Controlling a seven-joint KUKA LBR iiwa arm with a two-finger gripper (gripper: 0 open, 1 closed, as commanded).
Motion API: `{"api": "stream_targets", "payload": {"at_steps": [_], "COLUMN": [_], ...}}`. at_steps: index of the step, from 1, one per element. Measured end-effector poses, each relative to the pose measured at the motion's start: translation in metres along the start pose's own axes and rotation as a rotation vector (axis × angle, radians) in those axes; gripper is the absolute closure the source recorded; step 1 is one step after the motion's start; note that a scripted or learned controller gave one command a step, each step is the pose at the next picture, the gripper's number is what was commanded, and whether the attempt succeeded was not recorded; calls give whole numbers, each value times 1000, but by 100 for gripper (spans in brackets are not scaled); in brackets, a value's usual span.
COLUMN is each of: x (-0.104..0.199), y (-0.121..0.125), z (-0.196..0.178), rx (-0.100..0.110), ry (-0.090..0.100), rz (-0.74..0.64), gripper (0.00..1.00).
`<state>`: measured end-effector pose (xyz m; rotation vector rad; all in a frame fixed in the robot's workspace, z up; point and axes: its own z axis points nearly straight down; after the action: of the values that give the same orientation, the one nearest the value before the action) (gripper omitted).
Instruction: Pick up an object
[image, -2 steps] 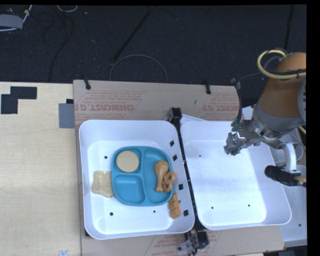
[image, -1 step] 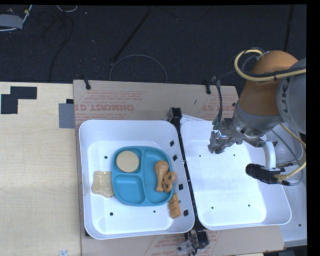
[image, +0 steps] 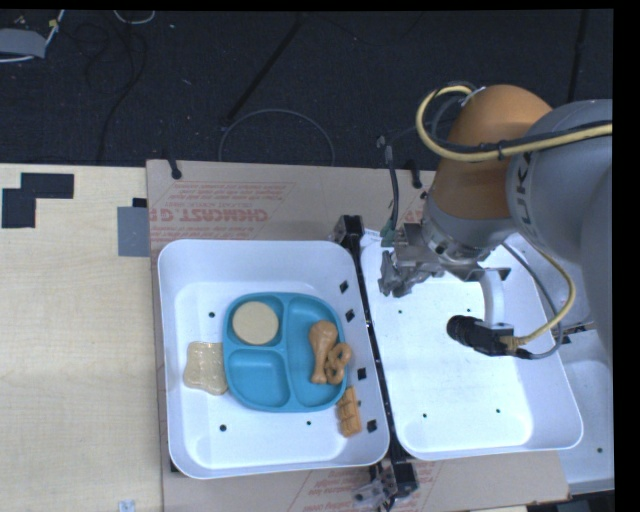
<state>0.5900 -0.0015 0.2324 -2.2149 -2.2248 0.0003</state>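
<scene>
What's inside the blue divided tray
In the blue tray: a round tan disc at upper left, a drumstick and pretzel at right. Nothing covers its bare lower compartment.

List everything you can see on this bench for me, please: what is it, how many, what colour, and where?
bins: two, white, side by side on the bench
tray: one, blue, three compartments, in the left bin
round cracker: one, tan, tray's upper left compartment
drumstick: one, brown, tray's right compartment
pretzel: one, brown, beside the drumstick
toast slice: one, pale, left of the tray
small pastry: one, orange-brown, below the tray's right corner
arm: one, grey with orange band, over the right bin
gripper: one, dark, near the right bin's upper left corner
</scene>
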Motion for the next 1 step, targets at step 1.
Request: {"api": "stream_targets", "payload": {"at_steps": [1], "x": [49], "y": [14], "z": [12], "rx": [1], "ry": [0], "rz": [0], "gripper": [100]}}
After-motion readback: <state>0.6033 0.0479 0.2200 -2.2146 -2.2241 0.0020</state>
